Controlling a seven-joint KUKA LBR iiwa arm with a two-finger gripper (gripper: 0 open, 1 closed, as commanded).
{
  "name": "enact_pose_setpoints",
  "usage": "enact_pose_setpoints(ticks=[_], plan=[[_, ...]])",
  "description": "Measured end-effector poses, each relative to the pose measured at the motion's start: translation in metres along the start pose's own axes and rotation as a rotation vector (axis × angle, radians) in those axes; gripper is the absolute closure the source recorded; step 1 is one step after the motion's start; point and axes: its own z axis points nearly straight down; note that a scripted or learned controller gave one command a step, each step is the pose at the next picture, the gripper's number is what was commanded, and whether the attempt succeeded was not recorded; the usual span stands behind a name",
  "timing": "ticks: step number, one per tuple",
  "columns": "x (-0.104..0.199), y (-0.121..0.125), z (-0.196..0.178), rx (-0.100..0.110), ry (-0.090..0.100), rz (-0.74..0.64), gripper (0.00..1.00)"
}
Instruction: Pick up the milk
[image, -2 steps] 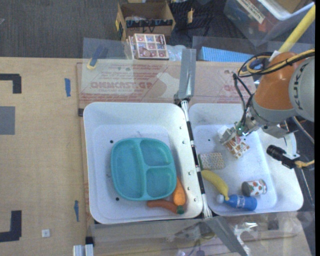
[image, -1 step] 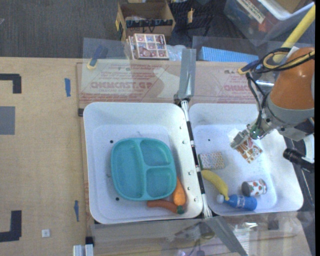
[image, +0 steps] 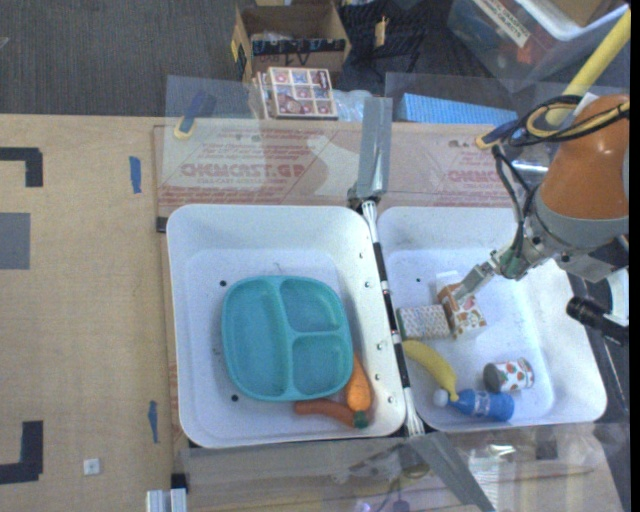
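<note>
Gripper (image: 468, 287) touches the top of the milk (image: 461, 309) in the right bin (image: 575, 400); its grasp cannot be told. One milk carton lies mid-bin, long axis running from the far wall toward the front-right corner. Nearby lie one box (image: 423, 320), one banana (image: 433, 365), one bottle (image: 478, 403) and one can (image: 509, 376).

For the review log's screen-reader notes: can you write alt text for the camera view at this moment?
The gripper reaches from the right down onto a small milk carton in the right bin, which also has a banana, blue bottle and can. The left bin has a teal divided plate and carrot.
</note>
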Motion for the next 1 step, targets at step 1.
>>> enact_pose_setpoints(ticks=[1], plan=[[0.0182, -0.0027, 0.0658, -0.012, -0.01, -0.175, 0.0]])
